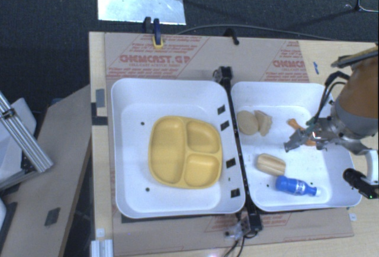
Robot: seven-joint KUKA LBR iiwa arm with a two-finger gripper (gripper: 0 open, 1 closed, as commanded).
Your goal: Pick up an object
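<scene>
Rising highest off the bench, the arm (358, 102) leans in over the right bin's (278, 89) right edge, its gripper (301, 142) low over the middle of that bin. Whether the gripper is spread or closed I cannot tell, and nothing can be made out in its grasp.

The left bin (127, 149) carries a yellow plate (183, 152) lying flat at its centre, well apart from the gripper.

In the right bin, bread (253, 122) sits by the left edge. A roll (270, 164) lies below it, with its long axis roughly along the near edge. The bottle (294, 186) lies on its side by the near edge, with its long axis along that edge and its pale end seemingly toward the right corner.

Smallest is the orange piece (294, 124), just beside the gripper toward the far edge and slanting down toward it. It is probably the target, since the gripper hangs closest to it.
</scene>
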